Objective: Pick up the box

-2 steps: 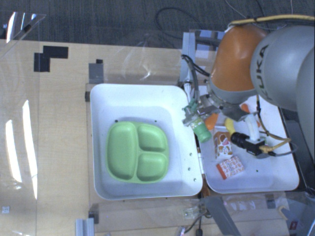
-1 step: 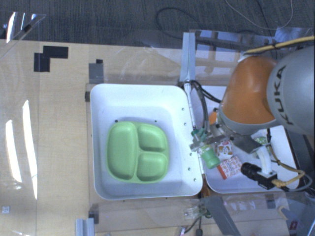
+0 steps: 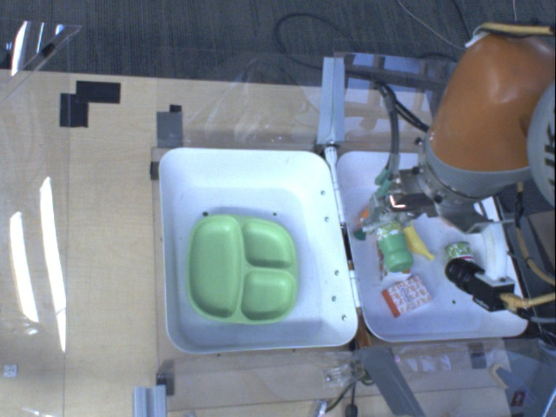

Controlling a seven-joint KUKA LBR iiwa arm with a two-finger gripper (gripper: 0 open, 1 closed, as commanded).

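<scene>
Looking down, you see two white bins side by side on the worktop (image 3: 104, 233). The left bin (image 3: 174, 259) holds a green tray with three parts (image 3: 243, 268). The right bin (image 3: 434, 315) holds the box (image 3: 407, 295). It is a small red and white box, lying flat and turned a bit, near the bin's front edge at about 6 o'clock.

A green bottle (image 3: 395, 250) lies just beside the box, at 12 o'clock from it. A yellow thing (image 3: 420, 244) lies at 1 o'clock, and a small green and white can (image 3: 458, 250) at 2 o'clock.

The tool (image 3: 393, 205) hangs over the far part of the right bin, above the bottle. You cannot tell if it is open or closed; the big arm hides it.

The box looks light, thin and stiff, likely cardboard, so it may slide or dent. I think you should pinch its two long sides gently.
</scene>
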